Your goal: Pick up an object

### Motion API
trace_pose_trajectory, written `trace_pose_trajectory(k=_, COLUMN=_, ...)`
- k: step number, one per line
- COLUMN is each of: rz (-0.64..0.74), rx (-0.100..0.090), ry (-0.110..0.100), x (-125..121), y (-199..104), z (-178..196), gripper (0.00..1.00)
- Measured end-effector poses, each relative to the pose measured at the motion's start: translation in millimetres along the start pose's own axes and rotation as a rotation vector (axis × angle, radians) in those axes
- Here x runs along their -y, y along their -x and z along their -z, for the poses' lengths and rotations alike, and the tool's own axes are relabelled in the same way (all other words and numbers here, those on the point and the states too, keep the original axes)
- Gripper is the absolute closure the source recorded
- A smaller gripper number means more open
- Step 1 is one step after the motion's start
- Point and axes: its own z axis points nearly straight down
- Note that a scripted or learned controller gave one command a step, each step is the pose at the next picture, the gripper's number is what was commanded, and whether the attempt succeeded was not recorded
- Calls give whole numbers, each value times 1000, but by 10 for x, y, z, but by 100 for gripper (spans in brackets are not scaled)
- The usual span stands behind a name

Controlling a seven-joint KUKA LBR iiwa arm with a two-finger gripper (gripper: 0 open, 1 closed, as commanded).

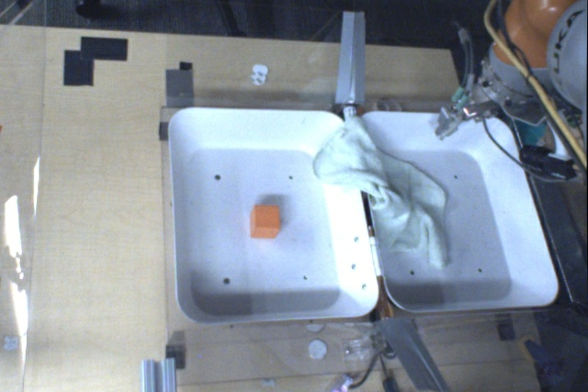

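Two white bins sit side by side on the worktop. One orange cube (pixel 265 221) lies near the middle of the left bin (pixel 188 197), well apart from the jaws. One pale cloth (pixel 390 188) drapes over the divide between the bins, mostly in the right bin (pixel 514 234). The jaws (pixel 457 117) hover at that bin's far right corner, holding nothing; how wide they stand I cannot tell.

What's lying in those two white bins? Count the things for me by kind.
Orange block: 1, in the left bin
Pale cloth: 1, draped over the divide between the bins, mostly in the right bin
Total: 2
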Motion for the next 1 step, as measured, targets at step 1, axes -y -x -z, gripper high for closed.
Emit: trace_pose_trajectory(k=1, rz=6, rx=4, ry=6, x=-25, y=-5, z=121, gripper=100)
